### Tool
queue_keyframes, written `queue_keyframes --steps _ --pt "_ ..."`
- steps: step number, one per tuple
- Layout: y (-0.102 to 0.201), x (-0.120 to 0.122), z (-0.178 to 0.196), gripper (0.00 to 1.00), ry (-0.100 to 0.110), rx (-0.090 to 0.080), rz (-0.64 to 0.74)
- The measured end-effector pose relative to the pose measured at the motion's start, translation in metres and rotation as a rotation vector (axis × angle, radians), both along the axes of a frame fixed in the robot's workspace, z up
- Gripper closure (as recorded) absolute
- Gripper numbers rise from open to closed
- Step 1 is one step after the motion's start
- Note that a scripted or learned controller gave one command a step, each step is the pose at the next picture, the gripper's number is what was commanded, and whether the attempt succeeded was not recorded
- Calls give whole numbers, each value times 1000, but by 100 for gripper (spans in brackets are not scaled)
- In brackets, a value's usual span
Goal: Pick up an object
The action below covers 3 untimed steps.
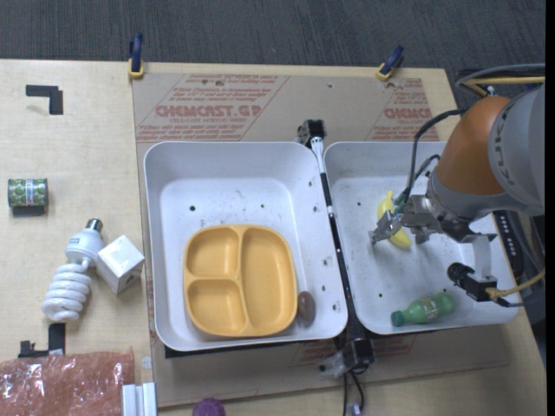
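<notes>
The claw [388, 229] sits low in the right bin [364, 293], touching a yellow object [392, 221]; I cannot tell its state. A green bottle [422, 310] lies nearby, a yellow tray [240, 280] in the left bin [165, 232]

Yellow tray [241, 281] in white bin [173, 180], green bottle [422, 309] (yellow object [388, 208] nearby).

Spiral bulb [69, 281], white cube [120, 263] (touching), green can [28, 193] left of bins.
</notes>
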State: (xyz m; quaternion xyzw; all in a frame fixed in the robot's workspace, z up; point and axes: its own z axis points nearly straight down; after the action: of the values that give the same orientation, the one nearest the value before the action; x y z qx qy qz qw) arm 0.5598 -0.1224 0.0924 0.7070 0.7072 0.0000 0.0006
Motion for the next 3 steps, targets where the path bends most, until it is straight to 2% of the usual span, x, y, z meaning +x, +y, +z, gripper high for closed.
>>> queue_keyframes --steps 1,2,3 --pt "-1 1 10 100 -1 -1 0" --pt "8 -66 101 100 0 0 -2" --pt "60 2 100 100 0 0 1"
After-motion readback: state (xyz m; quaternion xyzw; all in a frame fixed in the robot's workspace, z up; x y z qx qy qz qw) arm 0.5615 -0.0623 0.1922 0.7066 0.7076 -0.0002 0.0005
